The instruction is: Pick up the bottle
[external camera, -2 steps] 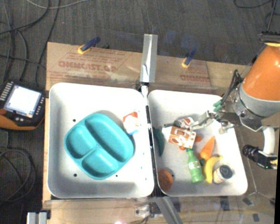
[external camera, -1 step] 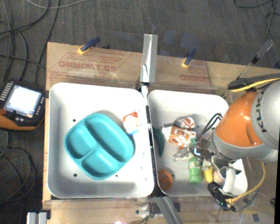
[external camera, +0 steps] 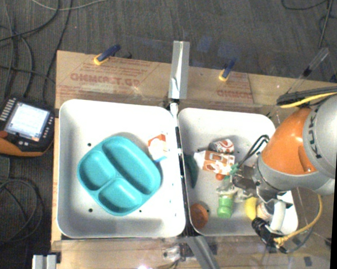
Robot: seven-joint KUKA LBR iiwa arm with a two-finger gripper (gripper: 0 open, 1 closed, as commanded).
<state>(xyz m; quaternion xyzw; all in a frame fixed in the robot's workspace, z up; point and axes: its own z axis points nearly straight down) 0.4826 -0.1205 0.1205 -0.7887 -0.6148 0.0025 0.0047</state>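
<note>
While I hover the tool (external camera: 238, 179) above the green bottle (external camera: 226, 203) in the right bin (external camera: 227, 119) | step: approach | tool state: can't tell | next: descend, centre over bottle

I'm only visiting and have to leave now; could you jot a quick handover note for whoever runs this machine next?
Gripper: low in the right bin, above the green bottle; grip state unclear.
Bottle: lying near the bin's front, beside a brown round object and a yellow item.
Left bin: teal divided tray.
Done: arm is at the bottle.
Left: grasp and lift the bottle.
</note>
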